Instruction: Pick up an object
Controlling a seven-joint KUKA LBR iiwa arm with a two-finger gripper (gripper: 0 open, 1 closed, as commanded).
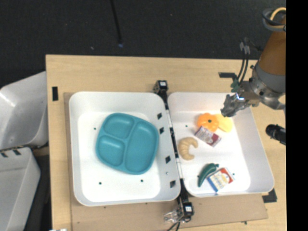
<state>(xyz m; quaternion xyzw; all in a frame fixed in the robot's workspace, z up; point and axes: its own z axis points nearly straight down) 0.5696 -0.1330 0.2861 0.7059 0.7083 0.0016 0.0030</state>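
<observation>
Fingers (227, 110) blur into one dark shape from my remote seat, so I cannot tell how far apart they stand. The gripper (230, 109) hangs over the back of the right bin (260, 154).

Beneath it, a pale wooden bench (96, 66) carries two shallow white bins side by side, with black carpet-like floor (144, 18) beyond and a white casing (19, 114) at the far left.

Just below and left of the fingertips lie an orange toy (207, 120) and, touching it, a yellow piece (225, 124). A red-and-white packet (208, 136) sits just nearer the camera. A croissant (187, 147) lies farther left of the fingers. A green toy (207, 173) and a white card (222, 179) rest well apart from them, at the front of the bin.

Across the divide, the left bin (73, 129) holds a teal divided plate (127, 142).

The arm (272, 61) enters from the right, orange band uppermost. Its wrist is angled down and left, so the tip points at the orange toy.
</observation>
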